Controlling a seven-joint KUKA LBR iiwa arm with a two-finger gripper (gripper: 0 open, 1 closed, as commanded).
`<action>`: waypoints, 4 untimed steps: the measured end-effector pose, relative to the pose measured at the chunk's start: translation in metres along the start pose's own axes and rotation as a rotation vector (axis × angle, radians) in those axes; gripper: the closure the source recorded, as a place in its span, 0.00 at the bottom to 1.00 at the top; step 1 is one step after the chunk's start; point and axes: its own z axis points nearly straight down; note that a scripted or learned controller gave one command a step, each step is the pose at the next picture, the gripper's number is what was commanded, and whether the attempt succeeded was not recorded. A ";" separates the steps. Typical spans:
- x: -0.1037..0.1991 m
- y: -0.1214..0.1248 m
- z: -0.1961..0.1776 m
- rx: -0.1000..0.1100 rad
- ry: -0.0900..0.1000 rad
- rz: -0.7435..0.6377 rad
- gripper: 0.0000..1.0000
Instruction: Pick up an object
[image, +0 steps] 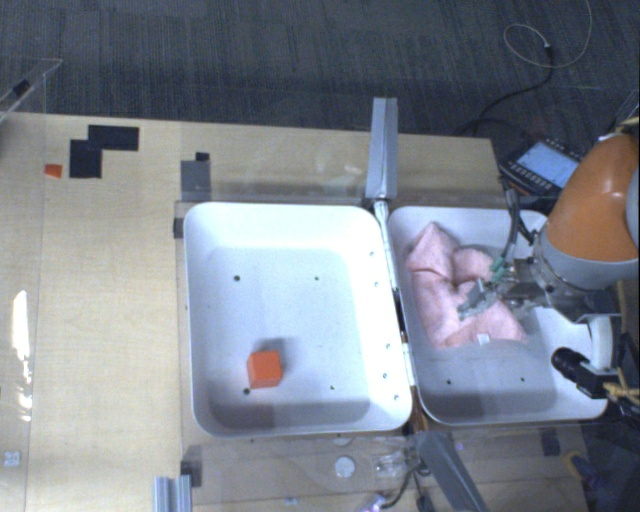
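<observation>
1. I am looking at the pink cloth (455, 288), which is lying crumpled in the right bin (500, 395), toward its far edge and its left wall. It is resting on the bin floor, so I am judging that the lift is not yet done.
2. The cloth is looking soft and folded in several lumps, pale pink, with a small white tag near its near edge. I am expecting it to sag and stretch when it is pulled.
3. The gripper (490, 290) is sitting right at the cloth's right side, low over it. I cannot tell if the fingers are spread or pressed together, nor if any fabric is between them.
4. What is remaining: a secure pinch and a rise clear of the bin.
5. In the left bin (215, 300), an orange block (265, 369) is lying near the front-left corner, well apart from the gripper.
</observation>
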 end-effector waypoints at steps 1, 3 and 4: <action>-0.018 0.075 0.079 0.000 0.000 -0.144 0.00; 0.017 0.123 0.084 -0.025 -0.009 -0.240 1.00; 0.032 0.150 0.002 -0.006 -0.003 -0.429 1.00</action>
